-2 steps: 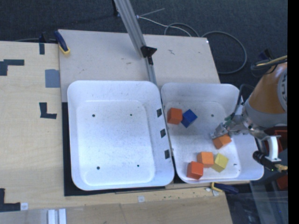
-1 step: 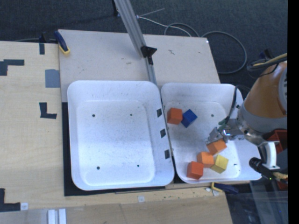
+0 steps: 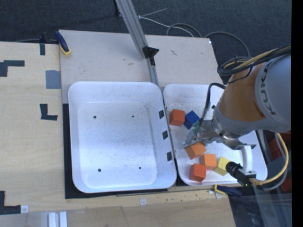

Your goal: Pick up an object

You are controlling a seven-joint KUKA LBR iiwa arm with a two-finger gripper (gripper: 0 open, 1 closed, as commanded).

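Nearest the camera lies the pale wooden bench top (image 3: 28, 141), marked with dark tape pieces along its left side. On it, going rightward, sits the large shallow white plastic bin (image 3: 118, 136), its speckled floor bare apart from four small dark dots. A slanted grey metal rail (image 3: 135, 27) rises from the far edge between the bins, and a blue-and-yellow clamp (image 3: 63, 43) grips the far left corner of the board beneath.

Touching the big bin's right wall is the smaller white bin (image 3: 182, 91), which holds the blocks. At its far left sits an orange-red cube (image 3: 177, 117), with a dark blue cube (image 3: 191, 119) just beside it on the right. Nearer, an orange cube (image 3: 195, 150) lies tilted directly under the two-finger gripper (image 3: 198, 137). The fingers come down at this block's far edge, yet the wrist hides them, so whether they are spread or clamped cannot be told, and the cube may merely be lying beneath them. Nearer still rest a red cube (image 3: 198, 172), a second orange cube (image 3: 208, 161) and a yellow cube (image 3: 222, 165), clustered close together at the bin's near right.

Farthest right, the grey arm with its orange band (image 3: 246, 100) leans over the small bin, black cables (image 3: 227, 46) looping behind it.
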